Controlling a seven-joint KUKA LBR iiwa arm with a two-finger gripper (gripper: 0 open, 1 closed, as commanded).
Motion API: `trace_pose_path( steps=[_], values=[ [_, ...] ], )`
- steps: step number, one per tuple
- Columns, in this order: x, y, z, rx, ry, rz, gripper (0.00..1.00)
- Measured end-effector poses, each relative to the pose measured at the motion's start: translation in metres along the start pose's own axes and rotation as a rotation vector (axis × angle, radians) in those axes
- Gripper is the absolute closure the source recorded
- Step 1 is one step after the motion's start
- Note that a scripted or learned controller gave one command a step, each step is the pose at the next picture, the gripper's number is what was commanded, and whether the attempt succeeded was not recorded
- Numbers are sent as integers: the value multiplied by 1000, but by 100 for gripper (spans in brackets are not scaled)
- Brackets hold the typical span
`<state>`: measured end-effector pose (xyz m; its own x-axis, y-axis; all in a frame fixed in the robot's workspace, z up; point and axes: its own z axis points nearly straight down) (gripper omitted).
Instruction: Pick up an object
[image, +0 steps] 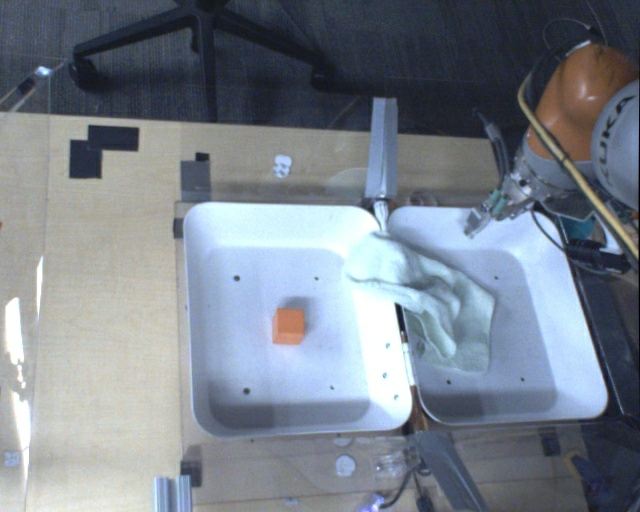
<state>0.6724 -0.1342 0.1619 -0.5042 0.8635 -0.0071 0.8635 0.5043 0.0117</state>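
The two shallow white plastic bins sit side by side on the pale wooden bench (100, 300). The left bin (215, 400) holds a small orange cube (289, 326) near its middle. A soft pale green cloth (440, 305) lies crumpled across the wall between the bins, mostly in the right bin (560, 380), reaching from about ten o'clock toward the middle of it.

The grey robot arm with the orange band (585, 90) comes in at two o'clock. Its small metal gripper (487, 215) hangs over the top edge of the right bin, near the cloth but not touching it. It holds nothing. I cannot tell how its tips are set.

What could go wrong? The cloth is floppy, so a pinch may catch only a thin fold and slip off. The cube is small and hard, and far away at eight o'clock from the gripper. A push could slide it aside.
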Motion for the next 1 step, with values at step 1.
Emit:
trace_pose_path(
  steps=[1],
  values=[
    [12, 6, -90, 4, 1, -133, 100]
  ],
)
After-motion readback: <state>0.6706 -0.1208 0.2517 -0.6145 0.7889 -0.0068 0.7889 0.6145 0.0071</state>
